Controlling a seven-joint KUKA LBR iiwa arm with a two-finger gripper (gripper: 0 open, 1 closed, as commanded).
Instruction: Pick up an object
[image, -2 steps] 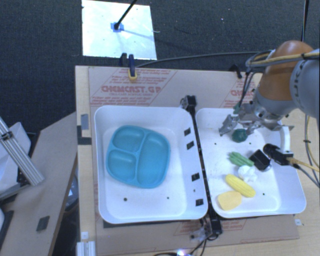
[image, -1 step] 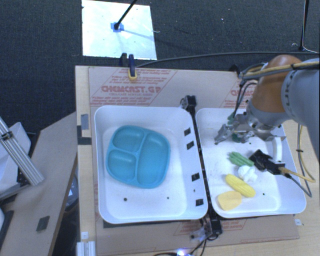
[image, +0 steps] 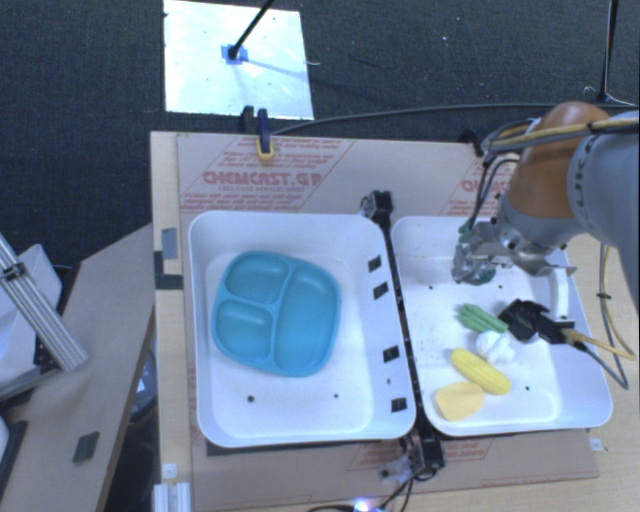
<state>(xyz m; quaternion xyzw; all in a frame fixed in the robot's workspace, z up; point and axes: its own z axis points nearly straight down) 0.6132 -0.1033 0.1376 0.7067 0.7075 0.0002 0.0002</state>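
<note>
My gripper (image: 468, 270) hangs over the upper left part of the right bin (image: 430, 240), above bare white floor. Below it and to the right lies a green bean-like piece (image: 482, 319). A small white lump (image: 495, 347) sits just under that. A yellow corn cob (image: 480, 370) lies further toward the front, and a flat yellow piece (image: 459, 402) rests by the bin's front edge. Nothing shows inside the gripper.
The left bin (image: 210, 400) holds a blue divided plate (image: 275, 312). A black-clipped divider (image: 390, 300) runs between the bins. The grey arm with its orange band (image: 560, 150) reaches in from the upper right.
</note>
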